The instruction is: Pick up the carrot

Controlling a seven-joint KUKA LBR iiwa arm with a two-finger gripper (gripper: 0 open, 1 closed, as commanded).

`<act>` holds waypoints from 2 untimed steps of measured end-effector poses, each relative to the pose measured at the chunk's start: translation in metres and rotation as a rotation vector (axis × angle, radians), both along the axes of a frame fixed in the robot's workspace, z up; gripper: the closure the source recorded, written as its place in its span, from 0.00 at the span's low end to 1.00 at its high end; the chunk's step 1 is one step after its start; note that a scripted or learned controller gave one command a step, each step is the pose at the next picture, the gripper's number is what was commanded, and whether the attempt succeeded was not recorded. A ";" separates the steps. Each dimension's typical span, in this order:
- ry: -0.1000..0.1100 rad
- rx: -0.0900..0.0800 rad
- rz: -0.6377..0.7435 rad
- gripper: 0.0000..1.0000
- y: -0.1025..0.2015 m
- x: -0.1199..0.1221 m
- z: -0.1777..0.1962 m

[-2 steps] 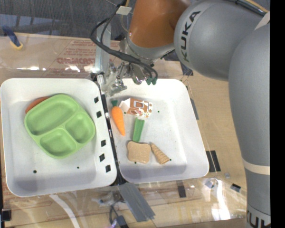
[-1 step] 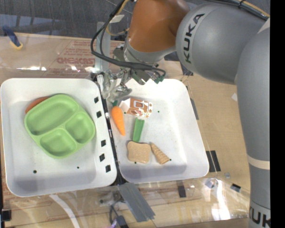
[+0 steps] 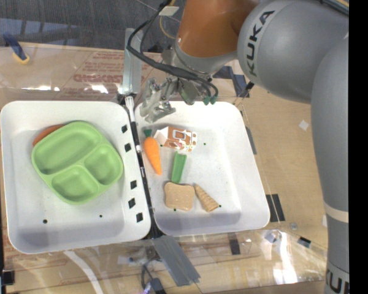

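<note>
The carrot (image 3: 152,154), orange with a small green top, lies in the right bin (image 3: 233,164) close to its left wall, pointing toward the front. My gripper (image 3: 157,105) hangs over the far left corner of that bin, a short way behind the carrot and apart from it. Its metal fingers (image 3: 166,108) stand open with nothing between them. The grey arm with the orange band reaches in from the upper right.
Beside the carrot lie a white and orange packet (image 3: 181,138), a green stick (image 3: 179,168), a slice of toast (image 3: 180,196) and a tan cone (image 3: 207,199). The left bin (image 3: 24,219) holds a green divided tray (image 3: 77,162) over an orange item (image 3: 45,133).
</note>
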State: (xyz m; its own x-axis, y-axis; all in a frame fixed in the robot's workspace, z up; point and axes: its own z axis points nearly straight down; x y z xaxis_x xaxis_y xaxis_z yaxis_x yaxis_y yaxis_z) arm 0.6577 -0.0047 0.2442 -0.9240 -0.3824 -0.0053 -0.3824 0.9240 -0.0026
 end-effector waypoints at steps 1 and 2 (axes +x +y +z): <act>0.001 -0.001 0.675 1.00 0.016 0.000 0.009; 0.002 -0.003 1.256 1.00 -0.010 -0.008 0.006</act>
State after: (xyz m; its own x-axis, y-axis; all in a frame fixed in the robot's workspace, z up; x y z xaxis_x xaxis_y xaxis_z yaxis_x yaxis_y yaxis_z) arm 0.6497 -0.0151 0.2501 0.0774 -0.9970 -0.0017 -0.9970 -0.0774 -0.0023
